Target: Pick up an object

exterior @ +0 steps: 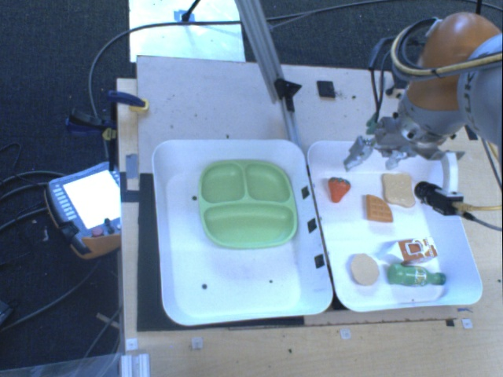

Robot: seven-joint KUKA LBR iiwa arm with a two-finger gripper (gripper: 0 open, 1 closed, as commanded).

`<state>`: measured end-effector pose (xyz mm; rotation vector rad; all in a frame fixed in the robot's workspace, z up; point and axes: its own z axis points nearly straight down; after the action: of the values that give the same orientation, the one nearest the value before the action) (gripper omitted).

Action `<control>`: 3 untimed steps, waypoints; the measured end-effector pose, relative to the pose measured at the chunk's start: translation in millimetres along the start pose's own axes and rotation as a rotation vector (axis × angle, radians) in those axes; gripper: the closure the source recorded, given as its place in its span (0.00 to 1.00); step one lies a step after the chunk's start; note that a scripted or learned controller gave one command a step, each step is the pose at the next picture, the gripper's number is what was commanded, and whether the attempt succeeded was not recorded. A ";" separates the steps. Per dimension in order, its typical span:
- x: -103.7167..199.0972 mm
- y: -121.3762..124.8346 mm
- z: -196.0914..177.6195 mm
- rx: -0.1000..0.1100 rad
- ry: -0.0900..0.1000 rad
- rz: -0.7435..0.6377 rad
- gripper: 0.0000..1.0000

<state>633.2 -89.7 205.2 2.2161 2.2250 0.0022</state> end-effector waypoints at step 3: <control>0.5 1.4 120.3 0.000 -0.001 0.003 0.00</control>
<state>634.9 -89.1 84.8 2.2188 2.2215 0.0011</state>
